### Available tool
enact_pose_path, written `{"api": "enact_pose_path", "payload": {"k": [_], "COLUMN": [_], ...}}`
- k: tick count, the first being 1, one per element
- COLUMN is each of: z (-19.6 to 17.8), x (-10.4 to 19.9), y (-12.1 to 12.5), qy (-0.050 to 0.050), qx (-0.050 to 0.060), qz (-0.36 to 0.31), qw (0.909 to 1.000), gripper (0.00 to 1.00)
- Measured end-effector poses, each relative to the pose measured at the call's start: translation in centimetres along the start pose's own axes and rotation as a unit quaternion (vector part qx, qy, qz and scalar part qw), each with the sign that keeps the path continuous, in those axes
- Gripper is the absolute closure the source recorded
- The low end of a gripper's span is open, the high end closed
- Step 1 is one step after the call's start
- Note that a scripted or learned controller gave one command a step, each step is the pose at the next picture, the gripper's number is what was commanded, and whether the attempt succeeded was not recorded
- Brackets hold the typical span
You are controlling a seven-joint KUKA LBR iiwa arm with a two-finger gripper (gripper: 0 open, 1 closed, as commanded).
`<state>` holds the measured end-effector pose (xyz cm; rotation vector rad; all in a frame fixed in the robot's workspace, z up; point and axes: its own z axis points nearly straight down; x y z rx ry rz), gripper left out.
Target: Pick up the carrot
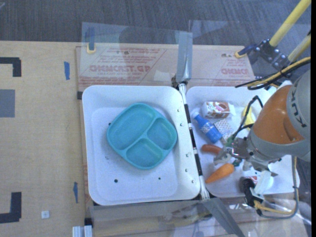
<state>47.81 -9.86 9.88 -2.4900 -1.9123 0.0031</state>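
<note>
The carrot (220, 173) is an orange taper lying at a slant near the front left of the right bin (197, 94), thin tip toward the bin's left wall. My gripper (231, 156) hangs low over the bin, just above and right of the carrot's thick end, very close to it or touching it. The arm's grey body and orange band (276, 120) hide what lies behind the gripper.
A small red-orange item (211, 149) lies just left of the gripper. Farther back are a blue bottle (207, 129), a wrapped snack (217, 109) and a yellow piece (247, 115). A teal divided plate (142, 135) sits in the left bin (98, 181).
</note>
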Motion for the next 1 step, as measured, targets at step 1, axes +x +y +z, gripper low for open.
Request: {"api": "enact_pose_path", "payload": {"k": [1], "z": [-0.91], "x": [-0.21], "y": [0.02], "qy": [0.0], "qx": [0.0], "qz": [0.002], "qw": [1.0], "gripper": [1.0]}}
